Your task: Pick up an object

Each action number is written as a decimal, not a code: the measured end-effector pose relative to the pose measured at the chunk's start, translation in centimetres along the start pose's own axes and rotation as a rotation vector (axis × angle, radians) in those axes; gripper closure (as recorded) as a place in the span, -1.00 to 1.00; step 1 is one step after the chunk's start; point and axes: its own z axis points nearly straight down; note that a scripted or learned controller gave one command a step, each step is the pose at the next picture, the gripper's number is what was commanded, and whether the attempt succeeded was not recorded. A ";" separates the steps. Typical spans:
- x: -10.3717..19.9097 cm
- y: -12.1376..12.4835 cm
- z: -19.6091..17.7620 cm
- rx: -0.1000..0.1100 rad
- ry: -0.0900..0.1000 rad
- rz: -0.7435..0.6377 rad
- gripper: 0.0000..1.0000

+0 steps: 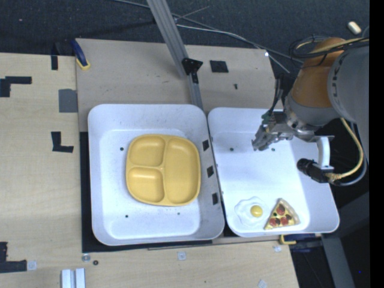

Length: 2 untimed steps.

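Gripper (262, 141) low over the right bin's (240, 120) far end, nothing between its fingers — whether apart or together, impossible to tell. Toy fried egg (249, 209) — white with a yellow yolk — and toy pizza slice (282, 214) side by side at that bin's near edge. Yellow divided plate (162, 169) in the left bin (108, 161).

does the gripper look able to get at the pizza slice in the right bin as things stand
Probably yes. The gripper hangs over the far part of the right bin, and the pizza slice lies uncovered at the near edge. The fried egg sits close beside it, which may crowd the fingers.
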 end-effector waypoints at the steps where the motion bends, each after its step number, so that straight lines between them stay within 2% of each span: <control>1: -0.5 -0.3 -4.5 0.001 0.000 0.000 1.00; 2: -1.3 0.0 -10.5 -0.001 -0.001 -0.001 1.00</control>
